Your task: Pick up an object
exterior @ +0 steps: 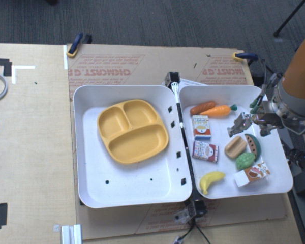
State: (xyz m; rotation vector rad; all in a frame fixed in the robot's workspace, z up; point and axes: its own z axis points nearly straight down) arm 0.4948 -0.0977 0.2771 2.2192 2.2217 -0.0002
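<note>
My gripper (252,124) hangs over the right bin (274,187) near its far right side, open, with nothing between its fingers. Just below it lie a tan bread slice (235,146) and a watermelon slice (254,144). A green vegetable (245,160) and a white and orange carton (253,173) sit nearer the front. A carrot (218,111) and a sausage (202,107) lie at the back. Two small cartons (201,126) (205,151) sit on the left side, and a banana (211,180) at the front.
The left bin (91,187) holds a yellow divided plate (133,130). Both bins rest on a cardboard sheet (117,67) clamped at its back corners. Cables and stands crowd the right edge beside the arm (297,80).
</note>
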